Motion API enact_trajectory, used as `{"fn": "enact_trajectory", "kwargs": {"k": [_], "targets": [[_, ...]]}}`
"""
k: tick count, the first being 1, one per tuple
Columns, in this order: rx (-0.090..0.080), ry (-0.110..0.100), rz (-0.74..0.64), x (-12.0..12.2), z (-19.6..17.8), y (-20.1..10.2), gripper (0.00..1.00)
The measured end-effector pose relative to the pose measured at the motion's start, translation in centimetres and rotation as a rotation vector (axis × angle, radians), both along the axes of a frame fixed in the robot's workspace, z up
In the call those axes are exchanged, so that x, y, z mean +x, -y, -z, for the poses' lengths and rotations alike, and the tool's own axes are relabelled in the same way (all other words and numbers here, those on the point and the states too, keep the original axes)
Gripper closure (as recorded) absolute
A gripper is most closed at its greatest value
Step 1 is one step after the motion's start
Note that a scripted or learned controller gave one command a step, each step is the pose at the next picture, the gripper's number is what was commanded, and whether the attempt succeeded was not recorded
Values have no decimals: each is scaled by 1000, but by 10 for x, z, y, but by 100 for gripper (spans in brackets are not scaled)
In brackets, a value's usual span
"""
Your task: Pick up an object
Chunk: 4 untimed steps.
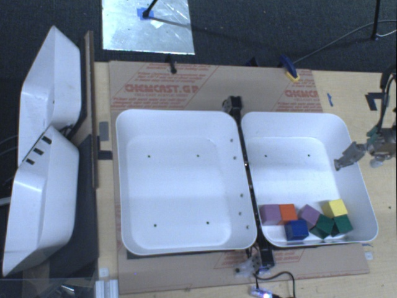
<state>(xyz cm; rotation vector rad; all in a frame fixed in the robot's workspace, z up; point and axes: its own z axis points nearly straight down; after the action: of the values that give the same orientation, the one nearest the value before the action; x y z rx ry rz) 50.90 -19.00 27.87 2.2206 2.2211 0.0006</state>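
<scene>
My pincer (355, 155) sat at the frame's right edge, over the right bin's (291, 129) rim; whether clenched or released I could not tell; the blocks (307, 220) huddled in that bin's lower right corner; I judged the yellow block (337, 208) the easiest target, taken from above; the board (161, 87) read "CHEMCAST GP".

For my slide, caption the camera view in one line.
Claw hovers over the right bin's edge, coloured blocks clustered in its near corner.
</scene>
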Motion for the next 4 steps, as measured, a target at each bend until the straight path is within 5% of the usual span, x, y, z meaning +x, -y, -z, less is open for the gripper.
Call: {"fn": "enact_trajectory", "kwargs": {"k": [1,2,3,4], "targets": [[0,2,-1,0,-11,0,100],[4,-13,-1,4,164,-33,100],[0,2,-3,-15,126,-74,100],[-1,1,-36,-16,104,-43,100]]}}
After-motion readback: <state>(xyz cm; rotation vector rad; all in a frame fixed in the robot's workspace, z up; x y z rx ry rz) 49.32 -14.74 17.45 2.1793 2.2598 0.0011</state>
